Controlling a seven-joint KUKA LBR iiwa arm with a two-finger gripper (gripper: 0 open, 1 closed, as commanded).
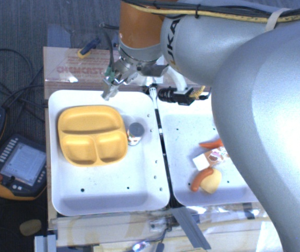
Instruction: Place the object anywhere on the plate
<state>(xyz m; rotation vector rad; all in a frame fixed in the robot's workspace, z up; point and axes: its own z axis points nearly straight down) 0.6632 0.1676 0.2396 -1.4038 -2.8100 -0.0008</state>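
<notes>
A yellow plate [92, 134] with three compartments lies in the left bin [108, 193], toward its back left. A small round grey and silver object [135, 132] rests on the bin floor, touching or nearly touching the plate's right edge. My gripper [110, 87] hangs over the back rim of the left bin, just behind the plate's far edge and up-left of the grey object. Nothing shows in it. The orange-banded wrist [142, 20] rises above it.
The right bin [184, 135] holds an orange carrot [210, 144], a white packet [209, 159], a sausage [198, 179] and a pale yellow fruit [211, 182]. The big grey arm covers that bin's right side. A cardboard sheet [76, 67] lies behind the left bin.
</notes>
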